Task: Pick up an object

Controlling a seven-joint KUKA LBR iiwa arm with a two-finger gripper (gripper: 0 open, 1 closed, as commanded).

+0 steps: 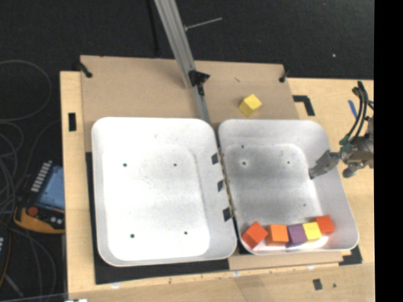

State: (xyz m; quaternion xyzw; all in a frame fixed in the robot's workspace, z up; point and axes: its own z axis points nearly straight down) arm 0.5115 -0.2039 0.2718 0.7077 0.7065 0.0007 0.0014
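Near edge of right bin [283,137]: row of blocks [289,233] against the front wall, running left-right, orange to red. My gripper [352,156] sits at the bin's right rim, farther back, nothing between its fingers; spread I can't tell. Blocks lie toward the camera and left of it. Yellow cube [250,104] beyond, on the board.

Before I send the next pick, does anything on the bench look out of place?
Yes: one yellow cube sits outside both bins, on the brown board behind the right bin. The other blocks are lined up along that bin's front wall. The gripper is at the bin's right edge.
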